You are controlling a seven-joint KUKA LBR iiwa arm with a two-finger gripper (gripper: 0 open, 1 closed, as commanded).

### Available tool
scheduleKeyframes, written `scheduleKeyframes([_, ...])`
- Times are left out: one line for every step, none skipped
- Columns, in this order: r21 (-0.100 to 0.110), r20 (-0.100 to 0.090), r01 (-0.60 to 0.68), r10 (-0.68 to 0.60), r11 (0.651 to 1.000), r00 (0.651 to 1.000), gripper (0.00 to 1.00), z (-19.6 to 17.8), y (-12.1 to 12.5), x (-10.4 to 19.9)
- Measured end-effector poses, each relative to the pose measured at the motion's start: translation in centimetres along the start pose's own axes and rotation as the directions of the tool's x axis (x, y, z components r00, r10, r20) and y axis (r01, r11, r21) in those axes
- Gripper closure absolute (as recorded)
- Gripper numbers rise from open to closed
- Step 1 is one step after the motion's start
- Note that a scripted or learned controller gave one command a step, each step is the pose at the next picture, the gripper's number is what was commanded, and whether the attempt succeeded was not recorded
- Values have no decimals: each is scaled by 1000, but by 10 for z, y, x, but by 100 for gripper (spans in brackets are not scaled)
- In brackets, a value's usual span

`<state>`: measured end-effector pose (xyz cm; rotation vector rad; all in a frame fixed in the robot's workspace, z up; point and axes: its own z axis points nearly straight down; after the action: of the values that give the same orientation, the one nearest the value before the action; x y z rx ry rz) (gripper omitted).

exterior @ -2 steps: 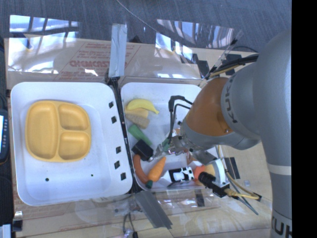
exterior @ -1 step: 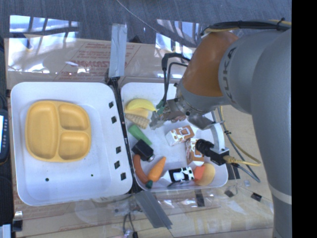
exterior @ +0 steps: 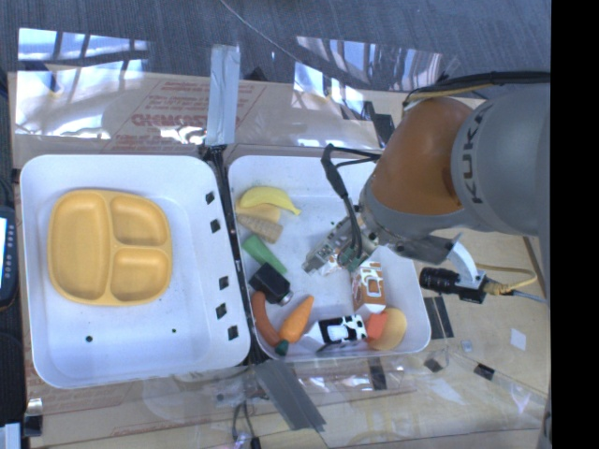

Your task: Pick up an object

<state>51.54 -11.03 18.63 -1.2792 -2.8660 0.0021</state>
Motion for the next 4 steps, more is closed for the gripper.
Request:
scheduleKeyframes([-1,2,606,-606,795,795,100,20,-34,19])
scheduleKeyframes([-2,6,475,-475,880,880,100,63,-2,19])
scheduleKeyframes([-2,6,404,-404,915,915,100,80,-15,39])
scheduleKeyframes([-4,16,460,-460,888,888,100,-85,8,32])
